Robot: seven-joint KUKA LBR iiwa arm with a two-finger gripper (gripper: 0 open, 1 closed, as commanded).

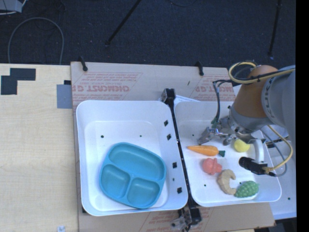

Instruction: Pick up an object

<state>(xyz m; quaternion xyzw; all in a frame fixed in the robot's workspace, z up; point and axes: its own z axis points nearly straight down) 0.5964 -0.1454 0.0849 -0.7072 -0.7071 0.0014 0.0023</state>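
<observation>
My jaws (208, 135) hang spread, gripping nothing, over the right bin (193, 111), just above the carrot (203, 150). Best descend straddling its middle, crosswise, then close.

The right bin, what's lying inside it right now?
Inside the right bin lie a carrot, a pink piece, a tan croissant-like piece, a green bunch and a yellow item. The arm covers the bin's far right corner.
</observation>
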